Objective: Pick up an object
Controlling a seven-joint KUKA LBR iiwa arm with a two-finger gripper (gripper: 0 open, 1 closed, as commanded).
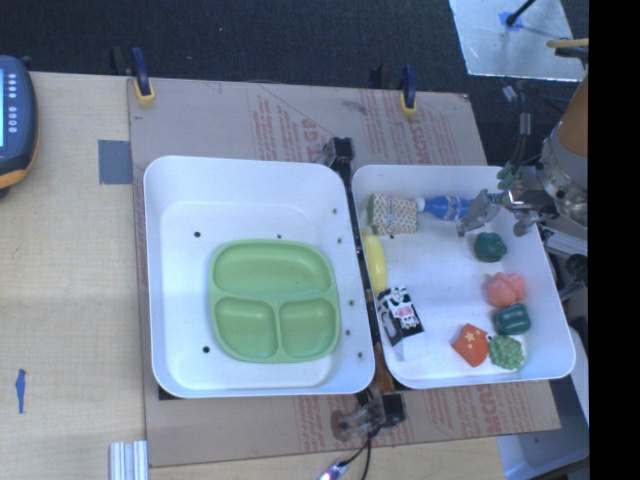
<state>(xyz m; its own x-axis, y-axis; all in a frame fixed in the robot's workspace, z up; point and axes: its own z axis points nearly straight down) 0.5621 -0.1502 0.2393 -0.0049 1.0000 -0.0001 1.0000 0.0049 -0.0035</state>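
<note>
My gripper (pixel 495 224) hangs over the far right part of the right bin (pixel 440 368), its two fingers spread apart and open with nothing between them. A dark green round object (pixel 489 247) lies just in front of it, close to the fingertips. Also in this bin are a patterned roll (pixel 394 214) with a blue end (pixel 441 207), a yellow piece (pixel 375 259), a black-and-white item (pixel 400 314), a pink lump (pixel 505 289), a teal object (pixel 511 319), an orange-red object (pixel 470 344) and a speckled green object (pixel 507 353).
The left bin (pixel 170 268) holds a green divided plate (pixel 273 300). Blue clamps (pixel 142 76) (pixel 408 86) grip the board's far edge. A blue and yellow device (pixel 14 118) sits at the far left of the bench.
</note>
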